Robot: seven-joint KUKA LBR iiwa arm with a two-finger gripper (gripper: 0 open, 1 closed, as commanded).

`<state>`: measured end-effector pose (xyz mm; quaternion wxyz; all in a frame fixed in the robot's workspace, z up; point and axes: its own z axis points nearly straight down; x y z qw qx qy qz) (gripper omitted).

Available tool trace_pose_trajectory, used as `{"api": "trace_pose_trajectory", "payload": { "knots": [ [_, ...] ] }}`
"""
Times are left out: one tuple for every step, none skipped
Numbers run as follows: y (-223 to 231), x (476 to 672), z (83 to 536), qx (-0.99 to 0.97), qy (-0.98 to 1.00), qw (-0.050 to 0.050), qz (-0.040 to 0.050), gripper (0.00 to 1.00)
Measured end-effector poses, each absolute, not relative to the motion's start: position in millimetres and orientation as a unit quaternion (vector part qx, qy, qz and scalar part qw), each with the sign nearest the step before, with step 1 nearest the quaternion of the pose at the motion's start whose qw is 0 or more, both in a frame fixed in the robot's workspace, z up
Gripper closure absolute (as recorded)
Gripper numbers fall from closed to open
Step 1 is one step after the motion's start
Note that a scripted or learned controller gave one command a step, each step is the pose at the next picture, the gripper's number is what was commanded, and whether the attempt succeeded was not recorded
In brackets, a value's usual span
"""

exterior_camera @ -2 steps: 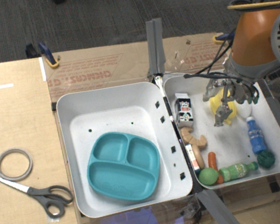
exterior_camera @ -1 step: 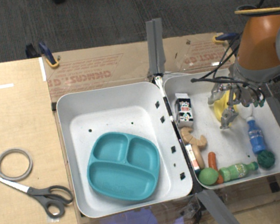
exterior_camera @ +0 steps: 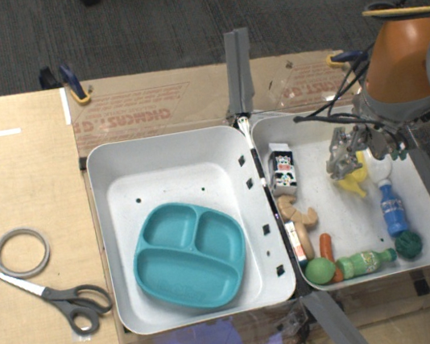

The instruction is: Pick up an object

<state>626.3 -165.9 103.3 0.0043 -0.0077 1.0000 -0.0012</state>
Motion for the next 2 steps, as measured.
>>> {"api": "trace_pose_trajectory", "payload": {
  "knots": [
    [-166, 626.3, 103, -0.008, 1.000, 0.004, -0.0009, 0.00],
    [-165, 627.9, 114, -0.008, 1.000, 0.007, -0.0019, 1.00]
  ]
}}
